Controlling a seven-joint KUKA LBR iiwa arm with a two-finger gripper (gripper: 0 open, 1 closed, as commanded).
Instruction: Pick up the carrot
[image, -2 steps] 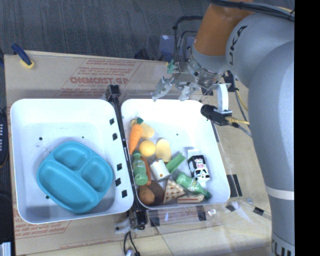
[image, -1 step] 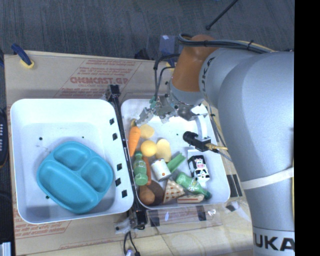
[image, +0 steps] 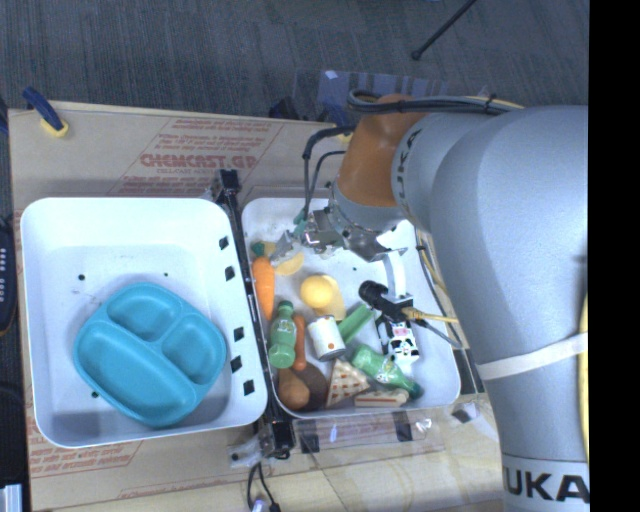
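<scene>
Carrot (image: 264, 286): lay along the left wall of the right bin (image: 440, 350), centre frame, ungrasped.
Jaws: gripper (image: 318, 232) hovered just above-right of the carrot; state could not be determined.
Progress: pick-up judged not yet done.

Orange carrot (image: 264, 285); yellow lemon (image: 320, 292); blue plate (image: 150, 351); white bins (image: 60, 225).

Even, fairly bright overhead light washes the white bins (image: 60, 230) nearly to glare, leaves soft shadows beneath the blue tray (image: 150, 350), and the picture looks slightly soft and grainy.
</scene>
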